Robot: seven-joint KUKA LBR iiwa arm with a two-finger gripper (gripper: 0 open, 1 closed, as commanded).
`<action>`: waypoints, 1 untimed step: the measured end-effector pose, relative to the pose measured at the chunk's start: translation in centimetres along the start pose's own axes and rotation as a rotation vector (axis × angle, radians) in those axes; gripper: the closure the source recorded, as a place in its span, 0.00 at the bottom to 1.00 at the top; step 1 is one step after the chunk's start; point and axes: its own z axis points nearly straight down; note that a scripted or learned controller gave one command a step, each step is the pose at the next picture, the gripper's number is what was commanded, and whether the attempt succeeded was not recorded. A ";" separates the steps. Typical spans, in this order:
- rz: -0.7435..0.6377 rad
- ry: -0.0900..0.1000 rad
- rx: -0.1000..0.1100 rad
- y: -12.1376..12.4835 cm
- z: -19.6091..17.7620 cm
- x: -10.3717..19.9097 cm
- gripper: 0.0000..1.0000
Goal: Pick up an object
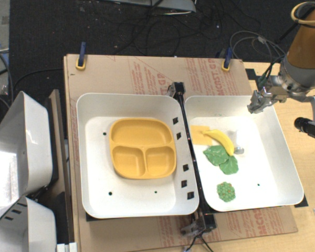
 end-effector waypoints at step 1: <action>-0.003 0.000 0.001 0.1 -3.0 0.0 1.00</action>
